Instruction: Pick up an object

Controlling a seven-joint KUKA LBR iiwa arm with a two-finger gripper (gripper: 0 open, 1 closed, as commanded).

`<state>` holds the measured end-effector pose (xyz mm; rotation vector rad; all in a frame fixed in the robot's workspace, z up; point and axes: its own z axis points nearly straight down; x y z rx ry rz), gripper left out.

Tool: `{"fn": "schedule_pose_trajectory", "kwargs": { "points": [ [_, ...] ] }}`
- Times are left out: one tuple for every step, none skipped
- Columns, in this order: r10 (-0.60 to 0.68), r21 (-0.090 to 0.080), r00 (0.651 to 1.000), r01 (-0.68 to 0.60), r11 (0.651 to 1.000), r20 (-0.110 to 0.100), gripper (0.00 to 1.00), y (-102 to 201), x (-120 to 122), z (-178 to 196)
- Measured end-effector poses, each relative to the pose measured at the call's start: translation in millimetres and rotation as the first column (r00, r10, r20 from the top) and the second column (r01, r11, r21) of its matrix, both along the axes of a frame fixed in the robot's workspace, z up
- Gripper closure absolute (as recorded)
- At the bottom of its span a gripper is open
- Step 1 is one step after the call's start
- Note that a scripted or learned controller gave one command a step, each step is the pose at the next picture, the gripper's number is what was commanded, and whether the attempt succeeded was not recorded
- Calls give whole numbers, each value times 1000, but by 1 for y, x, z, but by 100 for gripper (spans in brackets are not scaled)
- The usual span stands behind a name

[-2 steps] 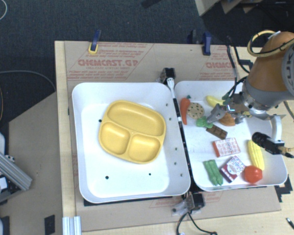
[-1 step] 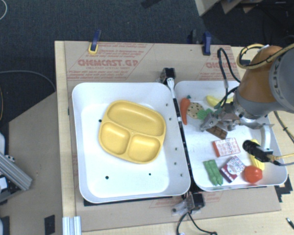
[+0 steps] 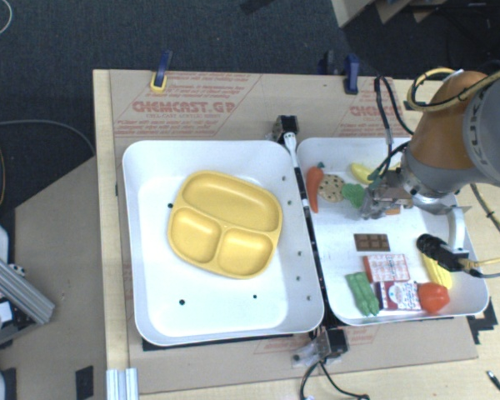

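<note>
From my feed, the arm (image 3: 446,136) comes in from the right and is cut off by the frame edge, so I see no more than its orange band and grey wrist. The claw (image 3: 380,202) sits low over the back half of the right bin (image 3: 342,252). It is small and dark against the clutter, and I cannot tell whether it is released or clenched, or whether it grasps anything.

The objects to pick are all in that right bin. Just beside the claw on its left is a green piece (image 3: 354,195), partly covered by the wrist hardware, so I can't make out its shape. Next to it are a speckled cookie (image 3: 332,188) and a carrot (image 3: 314,188) against the bin's left wall. A yellow piece (image 3: 362,172) peeks out behind the claw, mostly hidden.

Toward the front, well apart from the claw, a brown chocolate bar (image 3: 372,242) lies flat. Below it sit two red and white packets (image 3: 387,267), whose print is too small to read. A green pod (image 3: 362,294) lies to their left and a red tomato (image 3: 433,297) to their right. A yellow fruit (image 3: 437,271) near the right wall is partly hidden.

The left bin (image 3: 150,248) holds a yellow divided plate (image 3: 225,223). Both bins rest on the tabletop (image 3: 117,123).
</note>
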<state>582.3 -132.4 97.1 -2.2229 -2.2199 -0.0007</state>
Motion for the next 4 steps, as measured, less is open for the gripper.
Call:
{"fn": "schedule_pose_trajectory", "kwargs": {
  "points": [
    [0,-2,1000,0,1000,2,100,-6,-4,44],
    [3,-2,1000,-3,1000,7,100,0,1,106],
    [2,-2,1000,-2,1000,5,100,0,2,130],
    [6,-1,1000,-6,1000,2,100,51,19,119]
  ]
}}
